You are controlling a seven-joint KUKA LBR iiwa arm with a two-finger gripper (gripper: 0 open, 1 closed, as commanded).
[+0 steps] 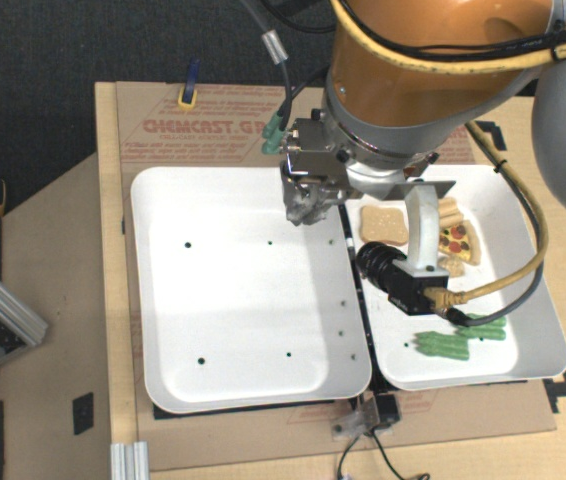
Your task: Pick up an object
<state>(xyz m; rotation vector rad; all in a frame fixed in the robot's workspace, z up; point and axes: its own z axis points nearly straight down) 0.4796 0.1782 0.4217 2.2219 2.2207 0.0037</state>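
The toy food lies in my right white bin [533, 268]: a tan slice of toy bread [383, 225] and a toy pizza slice with red dots [458, 241] near its far end, green toy bean pods [458, 343] near its front. My fingers [306, 206] hang over the dividing edge, at the far right corner of the left white bin [163, 268]; spread or pressed together, I cannot tell. Both bins rest on the brown cardboard-covered worktop [123, 128].

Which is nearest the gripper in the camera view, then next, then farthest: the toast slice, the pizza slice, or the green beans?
Measured from the gripper:
1. Toast slice, right bin, top, just right of the divider.
2. Pizza slice, right bin, further right of the toast.
3. Green beans, right bin, near its front edge.
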